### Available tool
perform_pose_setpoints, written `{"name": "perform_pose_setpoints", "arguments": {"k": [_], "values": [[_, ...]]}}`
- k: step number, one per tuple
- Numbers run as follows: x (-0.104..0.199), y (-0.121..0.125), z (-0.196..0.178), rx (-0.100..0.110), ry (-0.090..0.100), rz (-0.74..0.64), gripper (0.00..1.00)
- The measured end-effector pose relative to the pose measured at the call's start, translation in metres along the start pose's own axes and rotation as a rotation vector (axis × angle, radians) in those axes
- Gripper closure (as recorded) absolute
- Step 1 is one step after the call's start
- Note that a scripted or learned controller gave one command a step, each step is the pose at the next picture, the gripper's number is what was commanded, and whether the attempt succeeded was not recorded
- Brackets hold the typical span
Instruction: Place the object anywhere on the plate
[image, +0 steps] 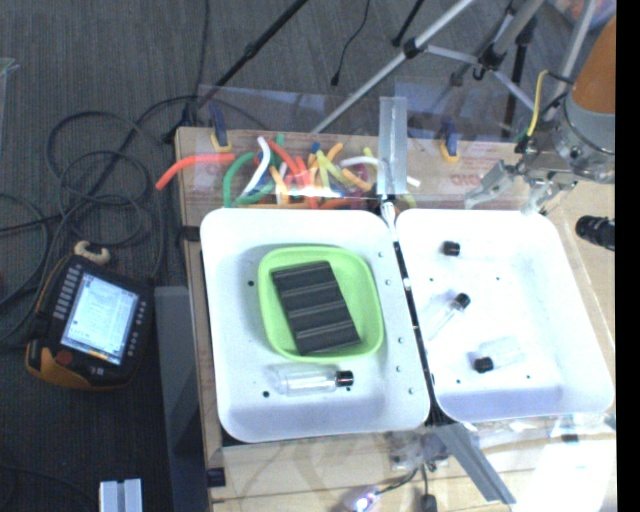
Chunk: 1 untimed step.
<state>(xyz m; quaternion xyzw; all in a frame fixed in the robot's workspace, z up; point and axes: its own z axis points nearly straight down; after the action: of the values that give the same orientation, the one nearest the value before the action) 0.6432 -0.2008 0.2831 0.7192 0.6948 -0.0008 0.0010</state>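
On square green plate (372, 300), ribbed black block (316, 308)

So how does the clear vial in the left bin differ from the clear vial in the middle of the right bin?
The clear black-capped vial below the green plate looks larger and lies level across the left white bin; the clear black-capped vial in the right white bin looks slimmer and lies slanted, cap toward the back. The first lies just below the green plate; the second lies far from it. Both are transparent with black caps.
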Motion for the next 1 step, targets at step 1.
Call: {"name": "perform_pose_setpoints", "arguments": {"k": [1], "values": [[-0.0188,-0.0370,-0.0309,0.000,0.001,0.044,0.00]]}}
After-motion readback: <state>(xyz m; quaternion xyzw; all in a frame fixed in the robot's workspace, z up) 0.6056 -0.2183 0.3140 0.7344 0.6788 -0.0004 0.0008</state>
